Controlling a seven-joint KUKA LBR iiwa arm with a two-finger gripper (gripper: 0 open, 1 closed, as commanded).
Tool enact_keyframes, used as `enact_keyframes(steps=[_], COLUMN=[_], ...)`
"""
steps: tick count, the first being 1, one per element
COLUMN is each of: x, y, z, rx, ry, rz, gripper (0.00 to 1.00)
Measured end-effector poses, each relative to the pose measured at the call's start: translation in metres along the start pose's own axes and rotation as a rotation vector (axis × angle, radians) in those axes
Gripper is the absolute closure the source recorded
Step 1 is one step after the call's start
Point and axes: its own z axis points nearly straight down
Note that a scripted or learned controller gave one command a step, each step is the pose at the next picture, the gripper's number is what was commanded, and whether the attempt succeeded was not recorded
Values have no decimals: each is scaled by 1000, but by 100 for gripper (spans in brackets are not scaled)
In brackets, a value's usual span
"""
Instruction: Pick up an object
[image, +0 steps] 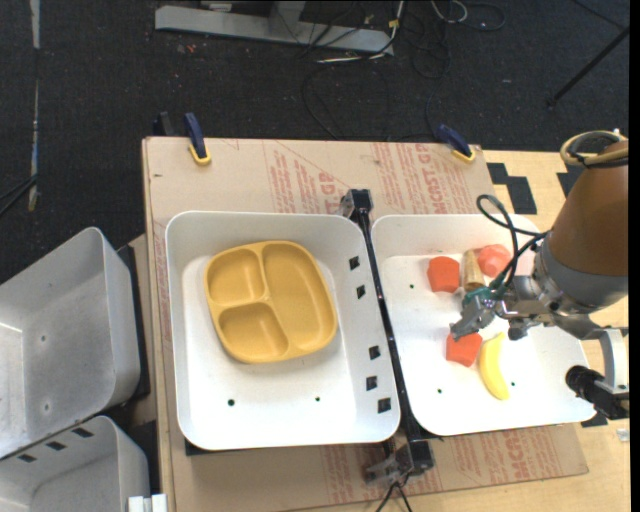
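Note:
The right bin (560, 400) holds several small objects. A red block (463, 349) lies near its middle, with a yellow banana (493, 370) just to its right. Further back sit an orange-red block (444, 273), a tan cylinder (472, 271) and a salmon-pink piece (492, 259), close together. My gripper (474, 317) reaches in from the right and hangs low over the bin, directly above the back edge of the red block and in front of the tan cylinder. I see nothing lifted off the bin floor.
The left bin (200, 400) holds a yellow divided plate (270, 300). A black divider (380, 330) runs between the two bins. Cables loop off the wrist (500, 225) above the back of the right bin. Grey tubs (60, 330) stand at the far left.

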Motion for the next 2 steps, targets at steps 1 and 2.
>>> enact_keyframes(steps=[1,2], x=[0,2], y=[2,-1], z=[-5,59], rx=[-12,-5], ry=[-2,0], rz=[-3,0], gripper=[0,0])
